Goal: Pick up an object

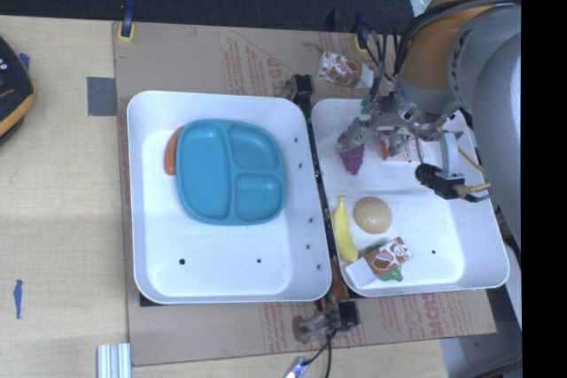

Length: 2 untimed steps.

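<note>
a: camera view, right bin [461, 266]: end effector [359, 137] sits low at the far left corner, just above the purple grape bunch [353, 159]. whether its fingers are wide or narrow, i cannot tell.

b: risks?

a: grapes lie close to the bin wall; a finger may strike the rim, or the lumpy bunch may slip free on lifting. banana [342, 228], bun [372, 214] and snack packet [387, 259] lie well apart, near the front. blue plate [232, 171] is in the left bin [159, 252].
</note>
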Motion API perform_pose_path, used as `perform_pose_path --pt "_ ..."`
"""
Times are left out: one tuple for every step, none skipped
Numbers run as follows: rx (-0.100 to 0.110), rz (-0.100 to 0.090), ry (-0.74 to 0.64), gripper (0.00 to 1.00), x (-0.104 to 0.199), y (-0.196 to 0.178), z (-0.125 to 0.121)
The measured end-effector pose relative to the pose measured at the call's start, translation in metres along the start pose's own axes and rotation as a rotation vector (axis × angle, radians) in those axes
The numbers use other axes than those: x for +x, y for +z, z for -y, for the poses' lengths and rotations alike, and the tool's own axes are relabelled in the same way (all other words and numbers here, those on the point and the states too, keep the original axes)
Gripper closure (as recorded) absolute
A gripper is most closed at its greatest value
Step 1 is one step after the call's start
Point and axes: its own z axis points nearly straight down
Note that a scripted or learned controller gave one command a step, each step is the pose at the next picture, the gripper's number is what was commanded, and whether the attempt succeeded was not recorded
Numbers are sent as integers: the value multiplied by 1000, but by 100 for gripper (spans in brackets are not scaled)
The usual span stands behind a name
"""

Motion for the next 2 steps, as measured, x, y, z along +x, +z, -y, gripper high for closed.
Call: perform_pose_path --pt "-48 5 3 0 -1 16 -9" --pt "-46 5 1 100 -1 6 -9"
